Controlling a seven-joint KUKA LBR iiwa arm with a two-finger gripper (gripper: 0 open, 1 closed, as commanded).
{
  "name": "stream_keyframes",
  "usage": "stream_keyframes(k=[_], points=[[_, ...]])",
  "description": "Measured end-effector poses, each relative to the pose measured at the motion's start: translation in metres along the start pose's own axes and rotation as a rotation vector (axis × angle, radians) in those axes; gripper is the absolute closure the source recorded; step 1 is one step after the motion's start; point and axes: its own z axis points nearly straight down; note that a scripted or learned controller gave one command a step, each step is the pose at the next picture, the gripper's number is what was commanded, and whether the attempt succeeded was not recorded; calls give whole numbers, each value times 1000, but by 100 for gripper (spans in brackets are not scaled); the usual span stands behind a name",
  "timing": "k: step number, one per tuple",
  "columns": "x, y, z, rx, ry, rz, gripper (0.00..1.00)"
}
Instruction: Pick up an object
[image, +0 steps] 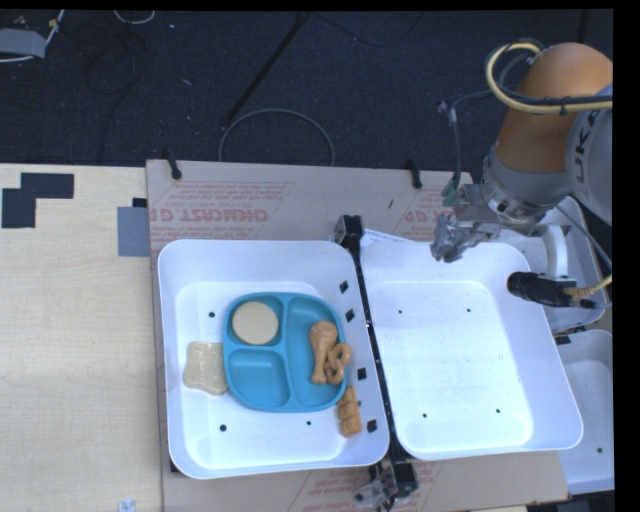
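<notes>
In the left bin (190, 270) lies a blue divided plate (270, 385). A round tan disc (254, 322) rests in its upper left compartment, and a tan pretzel-shaped piece (328, 352) lies in its right compartment. A pale bread-like slice (205, 367) sits on the bin floor just left of the plate. A small orange-brown piece (348, 412) lies by the plate's lower right corner. My gripper (450, 243) hangs over the back edge of the right bin (470, 370), far from all these things, with nothing seen between its fingers.
A black divider (365, 340) runs between the two bins. Cardboard (260, 205) lies under the bins, with a light wooden bench top (70, 340) to the left. The arm's orange-banded wrist (550, 100) looms at the upper right.
</notes>
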Motion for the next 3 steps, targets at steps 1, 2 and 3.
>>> stream_keyframes(k=[1,2,3], points=[[56,-1,15,1,0,0,100],[103,3,25,1,-1,1,100],[162,-8,28,1,0,-1,100]])
